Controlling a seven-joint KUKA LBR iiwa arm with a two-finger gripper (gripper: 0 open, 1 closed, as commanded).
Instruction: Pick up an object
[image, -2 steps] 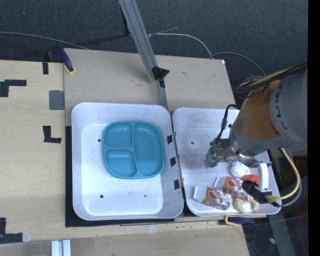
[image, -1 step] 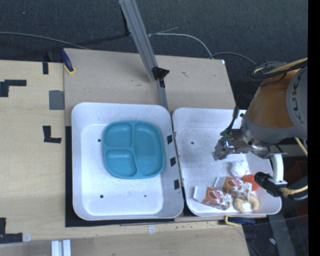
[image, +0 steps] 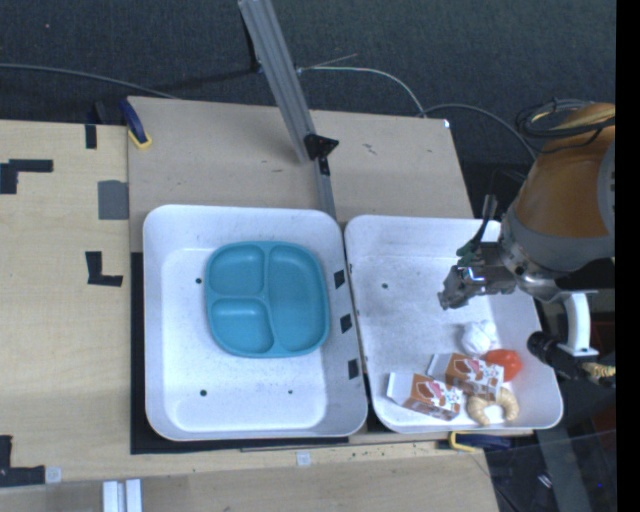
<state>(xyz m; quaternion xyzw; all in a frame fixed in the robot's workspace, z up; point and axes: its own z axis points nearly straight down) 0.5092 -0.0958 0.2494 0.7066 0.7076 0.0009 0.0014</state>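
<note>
My gripper (image: 453, 293) hangs over the right bin (image: 400, 330), near its right middle. Just below it lies a small white crumpled object (image: 478, 335). Further toward the bin's front right corner sit a red piece (image: 505, 361), a brown and white packet (image: 475, 372), a second packet (image: 427, 393) and a tan pastry-like item (image: 492, 406). Nothing shows between the gripper's dark fingers, and their spread is not readable from this angle.
The left bin (image: 170, 380) holds a teal divided plate (image: 267, 299). A grey metal pole (image: 285, 80) slants down to the gap between the bins. The arm's orange and grey body (image: 565, 200) stands over the right bin's right edge.
</note>
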